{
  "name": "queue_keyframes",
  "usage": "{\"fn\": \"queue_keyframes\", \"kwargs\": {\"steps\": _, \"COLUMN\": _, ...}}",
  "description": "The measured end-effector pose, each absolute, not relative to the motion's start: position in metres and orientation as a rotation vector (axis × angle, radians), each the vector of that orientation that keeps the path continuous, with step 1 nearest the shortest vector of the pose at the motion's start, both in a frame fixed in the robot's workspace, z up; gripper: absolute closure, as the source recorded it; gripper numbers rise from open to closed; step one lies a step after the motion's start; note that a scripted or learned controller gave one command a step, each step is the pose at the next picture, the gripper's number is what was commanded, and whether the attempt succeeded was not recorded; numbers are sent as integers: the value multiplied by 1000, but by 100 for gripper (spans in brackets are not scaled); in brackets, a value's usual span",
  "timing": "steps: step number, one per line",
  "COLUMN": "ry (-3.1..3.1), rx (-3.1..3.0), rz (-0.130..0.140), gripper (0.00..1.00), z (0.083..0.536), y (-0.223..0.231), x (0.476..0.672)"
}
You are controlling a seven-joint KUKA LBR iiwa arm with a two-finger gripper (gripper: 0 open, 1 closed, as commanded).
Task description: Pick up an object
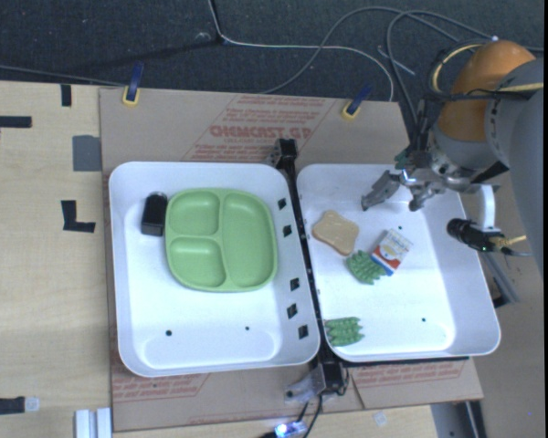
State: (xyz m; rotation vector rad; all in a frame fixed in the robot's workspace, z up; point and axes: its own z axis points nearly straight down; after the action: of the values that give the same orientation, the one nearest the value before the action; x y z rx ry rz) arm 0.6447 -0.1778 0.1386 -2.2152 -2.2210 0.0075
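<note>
Arm [493, 80] comes in from the right, with the gripper [391, 203] over the far part of the right bin [420, 290]. Fingers [374, 194] are spread wide and pointing down into the bin, with nothing between them. Can't tell if the tips touch the bin floor.

Right bin:
- Toast [335, 232] lies flat near the bin's left wall, just near-side and left of the fingers. It's the closest item to the gripper but clear of it.
- Carton [391, 251], white with red and blue print, sits right of the toast and apart from it, about mid-bin.
- Green lump [363, 267] is touching or just beside the carton's near-left corner, and close to the toast's near edge.
- Green bunch [343, 331] is at the near-left corner against the wall, well apart from the rest.

Left bin [210, 336]:
- Plate [222, 240], green with three compartments, sits in the far-centre part. Nothing in the compartments.
- Black block [153, 214] is just beside the plate's left rim, looks to be touching.

Both bins sit side by side on a cardboard sheet [256, 126] on the bench [36, 290]. Two clamps hold the sheet's far edge, one at the left [132, 89] and one at the right [356, 106].

Nothing is picked up; every item lies in its bin.
</note>
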Motion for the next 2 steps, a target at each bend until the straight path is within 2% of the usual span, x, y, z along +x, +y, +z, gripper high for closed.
{"fn": "queue_keyframes", "kwargs": {"steps": 1, "ry": -2224, "rx": -2219, "rz": 4, "gripper": 0, "z": 85, "y": -177, "x": 644}}
{"fn": "queue_keyframes", "kwargs": {"steps": 2, "ry": -2227, "rx": -2218, "rz": 3, "gripper": 100, "z": 99, "y": -176, "x": 645}}
